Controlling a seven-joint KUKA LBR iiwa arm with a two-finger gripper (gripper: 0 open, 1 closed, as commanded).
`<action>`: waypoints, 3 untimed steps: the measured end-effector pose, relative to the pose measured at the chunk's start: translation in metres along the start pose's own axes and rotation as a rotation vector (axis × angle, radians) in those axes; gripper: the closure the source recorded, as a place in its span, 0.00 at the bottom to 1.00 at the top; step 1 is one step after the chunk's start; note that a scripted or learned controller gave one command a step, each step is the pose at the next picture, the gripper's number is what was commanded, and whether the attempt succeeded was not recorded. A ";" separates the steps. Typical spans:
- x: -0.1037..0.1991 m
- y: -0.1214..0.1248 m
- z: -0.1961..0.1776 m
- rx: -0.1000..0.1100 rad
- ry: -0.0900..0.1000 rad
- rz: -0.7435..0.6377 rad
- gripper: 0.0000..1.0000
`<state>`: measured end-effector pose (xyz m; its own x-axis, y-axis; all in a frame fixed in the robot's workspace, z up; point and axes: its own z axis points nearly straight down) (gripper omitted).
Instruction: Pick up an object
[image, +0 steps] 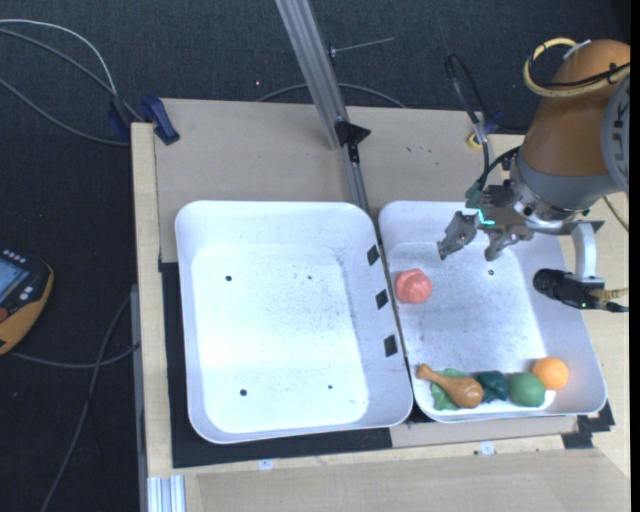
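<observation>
1. dark carpet with loose cables surrounds a pale wooden bench (260, 140), which bears two shallow white bins side by side; a metal pole slants in from the far edge to the gap between them.
2. the left bin (200, 225) shows bare speckled floor.
3. the right bin (590, 375) holds the candidates: a pink ball (413, 286) alone near its left wall, and along its near wall a row of a brown drumstick-shaped toy (450, 386), a dark teal piece (492, 384), a green ball (527, 390) and an orange ball (550, 373).
4. the gripper (472, 238) hangs over the far part of the right bin, fingers spread apart with nothing between them.
5. judged step: approach, nothing grasped yet. the pink ball lies nearest, just near-left of the gripper and apart from the others, so the next move likely calls for shifting over it, descending, and closing squarely so it cannot roll away.
</observation>
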<state>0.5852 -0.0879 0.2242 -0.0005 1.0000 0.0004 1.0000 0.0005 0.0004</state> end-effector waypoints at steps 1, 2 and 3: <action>0.000 0.000 0.000 0.000 0.000 0.000 0.00; -0.002 -0.005 0.043 0.004 0.000 0.001 0.00; 0.001 -0.005 0.086 0.004 0.000 0.000 0.00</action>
<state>0.5800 -0.0865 0.1384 -0.0005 1.0000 0.0005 1.0000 0.0005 -0.0035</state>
